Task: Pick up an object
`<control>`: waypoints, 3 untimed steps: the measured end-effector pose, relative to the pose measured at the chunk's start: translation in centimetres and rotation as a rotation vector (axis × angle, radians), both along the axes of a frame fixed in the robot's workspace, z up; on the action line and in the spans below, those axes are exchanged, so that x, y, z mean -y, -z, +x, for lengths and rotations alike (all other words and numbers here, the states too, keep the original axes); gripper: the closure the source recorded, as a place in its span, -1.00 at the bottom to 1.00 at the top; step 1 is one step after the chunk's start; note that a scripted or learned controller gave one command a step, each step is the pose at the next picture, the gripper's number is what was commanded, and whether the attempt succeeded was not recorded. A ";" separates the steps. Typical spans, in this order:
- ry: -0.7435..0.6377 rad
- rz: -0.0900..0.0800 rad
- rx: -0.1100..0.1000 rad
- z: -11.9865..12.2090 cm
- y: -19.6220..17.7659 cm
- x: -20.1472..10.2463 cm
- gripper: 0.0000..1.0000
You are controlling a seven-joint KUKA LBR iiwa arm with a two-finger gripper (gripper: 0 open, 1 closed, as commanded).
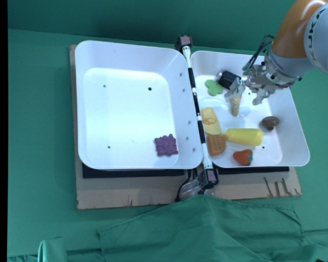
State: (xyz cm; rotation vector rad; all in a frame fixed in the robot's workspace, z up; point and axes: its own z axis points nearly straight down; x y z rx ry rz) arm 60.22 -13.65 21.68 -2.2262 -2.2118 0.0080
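Gripper (250,91) hangs over the right bin (295,146), at two o'clock from the bench's middle, fingers spread, nothing between them. Toy cone (235,103) lies just at its eight o'clock; likely light, stiff plastic, best pinched across its wider end

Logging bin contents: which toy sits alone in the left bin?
The purple bumpy toy, near the left bin's front right corner. All the other toys, such as the yellow block and strawberry, lie in the right bin.
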 end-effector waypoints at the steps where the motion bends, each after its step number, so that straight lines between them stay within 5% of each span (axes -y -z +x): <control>1: -0.003 -0.003 0.013 1.8 3.4 -0.8 -1.00; 2: -0.003 -0.002 0.020 2.6 3.2 1.4 -1.00; 3: -0.001 -0.007 0.030 2.8 1.7 1.6 1.00</control>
